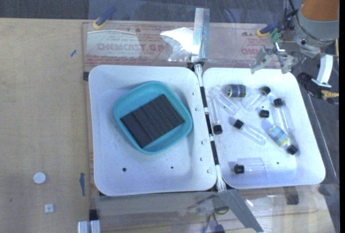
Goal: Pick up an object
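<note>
Bench [43, 91]: carries two white bins side by side, so candidates stay corralled.
Left bin [102, 162]: teal tray [153, 117] sits tilted mid-bin, dark ribbed block [151, 118] lying in it.
Right bin [307, 170]: clear vials with black caps [252, 132] scattered loose, some touching, lying flat; likely pick targets.
Arm [319, 2]: at far right, above bin's far edge.
Tool [272, 58]: over far rim of right bin, fingers spread, nothing between them, apart from vials.
</note>
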